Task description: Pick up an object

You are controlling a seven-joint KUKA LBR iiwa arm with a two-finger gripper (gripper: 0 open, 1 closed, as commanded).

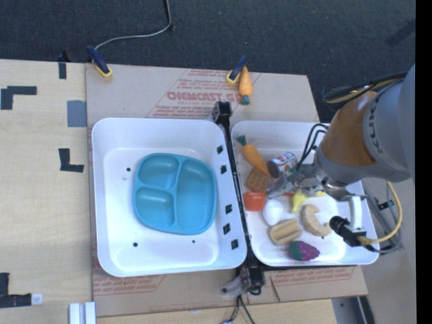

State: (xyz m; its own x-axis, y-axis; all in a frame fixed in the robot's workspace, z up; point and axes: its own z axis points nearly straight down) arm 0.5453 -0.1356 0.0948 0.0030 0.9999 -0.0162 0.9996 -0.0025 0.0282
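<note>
The right bin (283,128) holds several toy foods: an orange carrot (254,156), a brown waffle square (257,179), a red tomato (254,200), a white egg (273,212), a bread roll (285,231), a tan bitten ring (313,219), purple grapes (304,250), a small yellow piece (298,199) and a printed can (283,161). My gripper (283,181) is low in this bin, just right of the waffle, between the can and the yellow piece. The wrist and cables hide its tips.
The left bin (108,181) holds a blue divided plate (175,193). A black divider (229,181) runs between the bins. A second carrot (245,83) lies on the cardboard behind them, beside a yellow clamp. My arm covers the right bin's far right side.
</note>
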